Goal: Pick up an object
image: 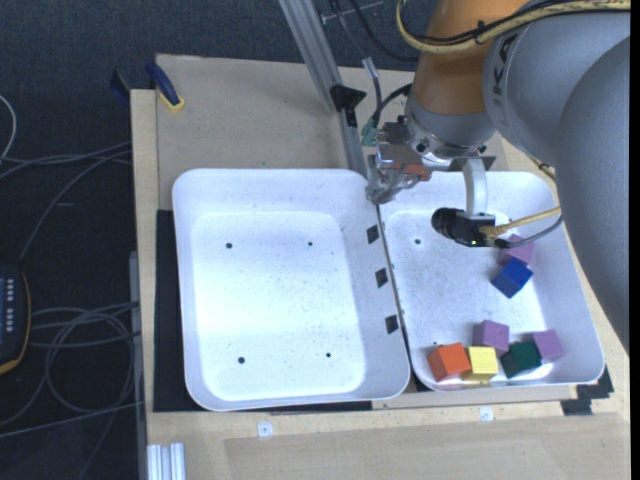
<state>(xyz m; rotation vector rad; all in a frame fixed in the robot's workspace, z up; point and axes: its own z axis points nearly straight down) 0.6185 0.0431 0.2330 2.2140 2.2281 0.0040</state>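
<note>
Tool (398,176), grip state unclear, hangs at upper centre over right bin (440,268)'s rim, short of the blue block (511,278).

**Arm reaching in from the right, wrist high**

I see my grey KUKA arm (570,98) coming in from the right, its orange band (465,43) sitting just above the wrist. The two-finger metal gripper (385,180) points down and left. I can't make out how its fingers stand from this angle.
</note>
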